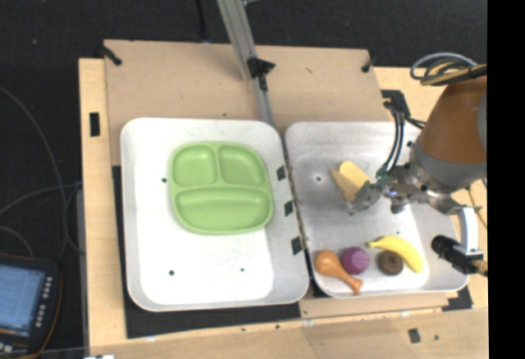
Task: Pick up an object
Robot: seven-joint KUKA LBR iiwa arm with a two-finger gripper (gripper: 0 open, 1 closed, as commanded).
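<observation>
Two-finger metal gripper [363, 200] sits low in the right white bin [328, 144], touching the pale yellow wedge-shaped block [351, 178]; finger state I cannot tell. Yellow banana [399, 252] lies near the front edge.

Gripper [367, 196] touches a cheese wedge [350, 179] in the right bin [316, 144]; banana [398, 252] lies at its five o'clock.
</observation>
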